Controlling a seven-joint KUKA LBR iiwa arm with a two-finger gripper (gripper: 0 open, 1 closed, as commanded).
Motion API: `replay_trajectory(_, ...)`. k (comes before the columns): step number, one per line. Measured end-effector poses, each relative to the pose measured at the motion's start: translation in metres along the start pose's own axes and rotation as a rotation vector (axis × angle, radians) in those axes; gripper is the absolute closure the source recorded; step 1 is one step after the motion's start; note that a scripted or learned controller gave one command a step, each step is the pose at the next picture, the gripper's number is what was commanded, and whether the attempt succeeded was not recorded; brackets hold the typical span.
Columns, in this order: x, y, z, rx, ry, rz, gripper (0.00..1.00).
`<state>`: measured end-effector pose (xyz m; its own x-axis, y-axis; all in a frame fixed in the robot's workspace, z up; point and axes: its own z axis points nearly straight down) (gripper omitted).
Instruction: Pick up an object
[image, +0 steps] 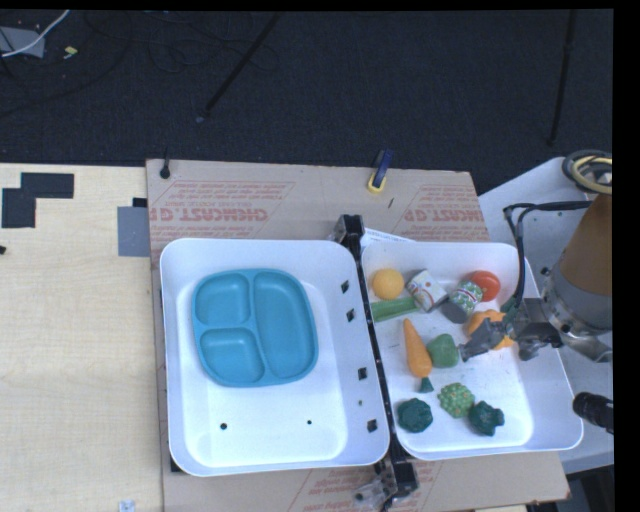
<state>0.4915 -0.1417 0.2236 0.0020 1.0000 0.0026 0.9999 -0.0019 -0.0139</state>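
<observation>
The right white bin holds several toy foods. Among them are a yellow lemon, two small cans, a red tomato, an orange carrot and a green pepper. A light green broccoli lies nearer the front with two dark green pieces. My gripper reaches in from the right and sits low over the bin's right middle. It is directly at a small orange object, which it partly hides.
The left white bin holds a blue divided plate. A green stick-like toy lies by the divider between the bins. The arm's body covers the right bin's right rim.
</observation>
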Motion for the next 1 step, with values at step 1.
replay_trajectory(1,-0.0002,0.0024,-0.0057,-0.012,-0.002,-0.002,0.00)
